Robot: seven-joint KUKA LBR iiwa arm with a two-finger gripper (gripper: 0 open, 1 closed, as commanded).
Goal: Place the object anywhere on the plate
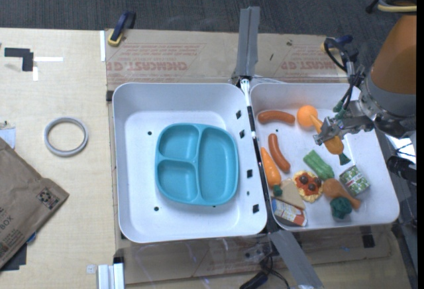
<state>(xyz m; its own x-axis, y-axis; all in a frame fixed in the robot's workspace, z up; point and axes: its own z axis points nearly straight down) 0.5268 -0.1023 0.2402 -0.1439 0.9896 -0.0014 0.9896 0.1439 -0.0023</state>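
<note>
1. Over the right bin [387,205], the gripper [329,133] hangs low, metal fingers dark & angular; arm [397,75] comes in from the right, grey w/ a glossy orange band above the wrist.
2. Can't tell if the fingers are spread or pressed together, as they blur into the items under them.
3. Just beside the tip: a smooth rounded orange fruit [307,116] & a small orange piece [335,145] touching or right under the fingers; can't tell which, or if anything sits betw. them.
4. Left bin [132,148]: white shallow plastic, rounded corners. A teal plate [197,164] sits near its middle, smooth, rounded-rectangle, 3 compartments (2 small on the left, 1 long on the right).
5. Rest of right bin: 2 glossy sausages [275,116] [279,152], one lying across, one slanted; a tapered carrot [269,167] along the left wall; green ridged pickle-like piece [318,165]; flat pizza slice [307,185]; small can w/ green label [355,180]; broccoli [341,207].
6. Bench at left: pale wood, a tape ring [66,136] & a brown paper bag [23,205].
</note>
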